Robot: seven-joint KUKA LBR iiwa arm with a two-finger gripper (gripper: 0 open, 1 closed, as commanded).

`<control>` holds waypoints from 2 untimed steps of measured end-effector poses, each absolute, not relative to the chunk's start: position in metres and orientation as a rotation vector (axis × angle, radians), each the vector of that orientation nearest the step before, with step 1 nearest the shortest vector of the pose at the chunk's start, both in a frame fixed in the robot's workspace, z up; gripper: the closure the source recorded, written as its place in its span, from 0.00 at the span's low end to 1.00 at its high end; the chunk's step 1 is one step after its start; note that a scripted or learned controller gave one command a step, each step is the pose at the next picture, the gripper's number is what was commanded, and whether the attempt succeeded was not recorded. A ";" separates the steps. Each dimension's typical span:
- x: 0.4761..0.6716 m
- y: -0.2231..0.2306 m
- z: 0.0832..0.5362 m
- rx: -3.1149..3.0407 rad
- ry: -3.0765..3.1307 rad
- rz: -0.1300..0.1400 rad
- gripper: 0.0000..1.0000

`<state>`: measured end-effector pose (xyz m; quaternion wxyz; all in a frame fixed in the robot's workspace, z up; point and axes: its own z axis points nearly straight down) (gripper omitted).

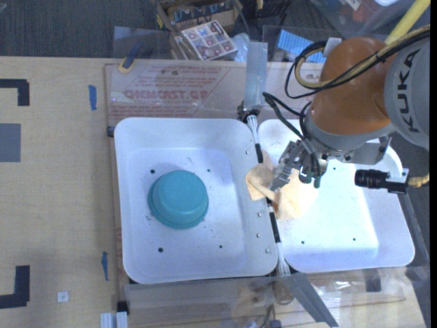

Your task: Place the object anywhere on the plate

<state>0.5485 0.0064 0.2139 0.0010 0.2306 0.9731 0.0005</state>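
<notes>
A round teal plate lies in the left white bin, left of its middle. The object is a pale yellow, floppy-looking piece that lies across the divider between the two bins, partly over the left bin's right rim and partly over the right bin. My gripper hangs directly over the object's right half, under the orange band of the arm, and hides part of it. Whether the piece is lifted or resting on the rim cannot be made out.
The raised divider between the bins runs under the object. Small dark specks dot the left bin's floor. A black cable end sticks out right of the gripper. Boxes and clutter sit behind the bins.
</notes>
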 end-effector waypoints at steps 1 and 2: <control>0.554 0.057 0.228 0.105 3.132 0.003 1.00; 0.547 0.100 0.227 0.003 3.136 0.003 1.00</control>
